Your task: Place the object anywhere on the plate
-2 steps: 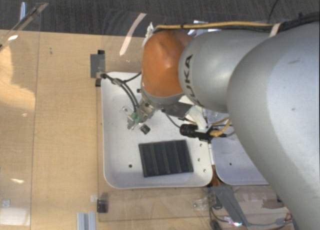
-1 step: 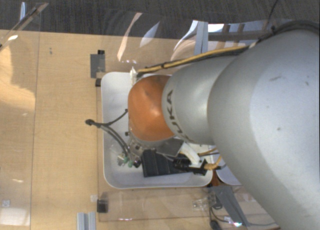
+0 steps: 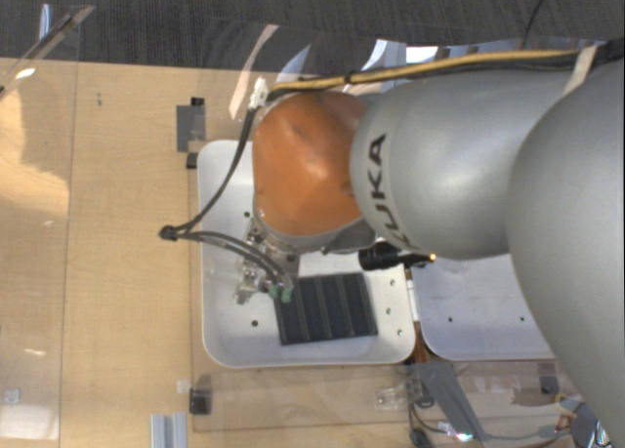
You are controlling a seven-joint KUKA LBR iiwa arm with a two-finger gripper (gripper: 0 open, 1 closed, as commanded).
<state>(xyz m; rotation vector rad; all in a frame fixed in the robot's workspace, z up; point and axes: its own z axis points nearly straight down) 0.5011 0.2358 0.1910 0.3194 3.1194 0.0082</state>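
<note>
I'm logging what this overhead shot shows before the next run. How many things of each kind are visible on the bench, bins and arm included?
White bins: 2 (left bin, right bin)
Dark ribbed slabs: 1 (slab, lying in the left bin)
Robot arms: 1 (arm, reaching over the left bin)
Total: 4

The arm (image 3: 469,163) has a smooth, satin grey shell that looks like painted metal, and its orange band (image 3: 303,168) has a soft sheen. Below the band lies a dark, matt, ribbed slab (image 3: 327,309), rubbery in look, in a smooth white plastic bin (image 3: 220,339). The bench (image 3: 98,270) around the bin is pale, matt wood.
</note>
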